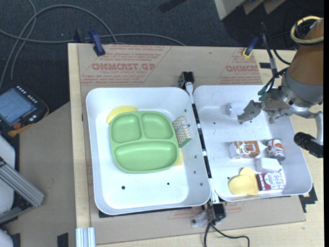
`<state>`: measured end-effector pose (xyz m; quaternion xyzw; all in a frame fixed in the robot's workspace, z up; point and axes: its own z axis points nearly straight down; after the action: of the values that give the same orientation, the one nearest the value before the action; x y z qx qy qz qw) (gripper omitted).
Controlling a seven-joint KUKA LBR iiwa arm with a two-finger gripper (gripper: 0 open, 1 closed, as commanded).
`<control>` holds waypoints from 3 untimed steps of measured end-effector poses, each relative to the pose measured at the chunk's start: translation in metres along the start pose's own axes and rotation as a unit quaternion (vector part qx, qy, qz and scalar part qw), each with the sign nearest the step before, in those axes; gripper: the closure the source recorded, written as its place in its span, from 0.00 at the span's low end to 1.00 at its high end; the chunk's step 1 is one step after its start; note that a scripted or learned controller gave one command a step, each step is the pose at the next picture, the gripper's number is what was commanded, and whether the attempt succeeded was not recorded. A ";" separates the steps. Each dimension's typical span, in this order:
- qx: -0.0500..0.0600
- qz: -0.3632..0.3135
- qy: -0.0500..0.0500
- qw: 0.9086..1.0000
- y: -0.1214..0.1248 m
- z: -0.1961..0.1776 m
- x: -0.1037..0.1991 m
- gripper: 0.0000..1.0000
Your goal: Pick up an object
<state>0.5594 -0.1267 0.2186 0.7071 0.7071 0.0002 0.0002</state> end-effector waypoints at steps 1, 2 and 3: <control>0.000 0.000 0.000 1.000 0.006 0.134 0.008 0.00; -0.001 0.000 -0.001 1.000 0.043 0.072 -0.028 0.00; -0.001 -0.001 0.000 1.000 0.107 0.086 0.004 0.00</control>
<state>0.6669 -0.1225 0.1322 0.7066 0.7076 0.0004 0.0009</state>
